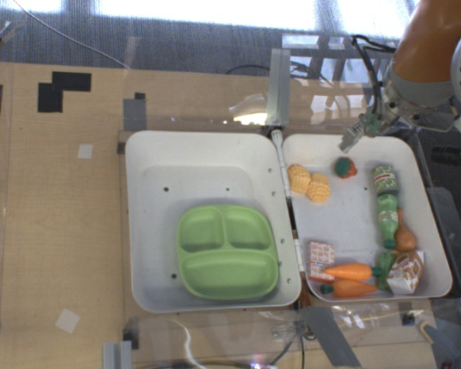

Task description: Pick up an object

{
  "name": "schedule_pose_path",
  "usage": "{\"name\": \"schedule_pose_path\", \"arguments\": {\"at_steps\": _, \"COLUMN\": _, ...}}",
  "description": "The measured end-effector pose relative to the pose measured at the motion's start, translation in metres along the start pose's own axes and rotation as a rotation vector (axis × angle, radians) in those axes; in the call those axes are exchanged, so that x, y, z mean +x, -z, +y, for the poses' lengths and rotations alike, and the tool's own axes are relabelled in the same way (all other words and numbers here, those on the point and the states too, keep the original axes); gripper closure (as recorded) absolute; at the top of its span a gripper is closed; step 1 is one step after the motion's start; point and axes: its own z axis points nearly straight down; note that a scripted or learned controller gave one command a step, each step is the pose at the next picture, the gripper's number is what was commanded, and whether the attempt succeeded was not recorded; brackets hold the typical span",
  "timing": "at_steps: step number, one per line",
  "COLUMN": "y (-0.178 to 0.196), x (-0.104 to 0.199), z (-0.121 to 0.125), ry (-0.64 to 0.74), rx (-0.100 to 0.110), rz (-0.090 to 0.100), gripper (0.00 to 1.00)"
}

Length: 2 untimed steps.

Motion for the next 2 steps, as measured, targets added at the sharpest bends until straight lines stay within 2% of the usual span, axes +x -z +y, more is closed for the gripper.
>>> {"name": "schedule_pose_path", "arguments": {"at_steps": 1, "y": -0.047, "x": 0.040, "z": -0.084, "ry": -0.057, "rx": 0.002, "rz": 0.001, "gripper": 1.00}}
{"name": "schedule_pose_path", "arguments": {"at_steps": 2, "y": 0.020, "x": 0.015, "z": -0.077, "ry": -0.181, "rx": -0.006, "rz": -0.005, "gripper": 1.00}}
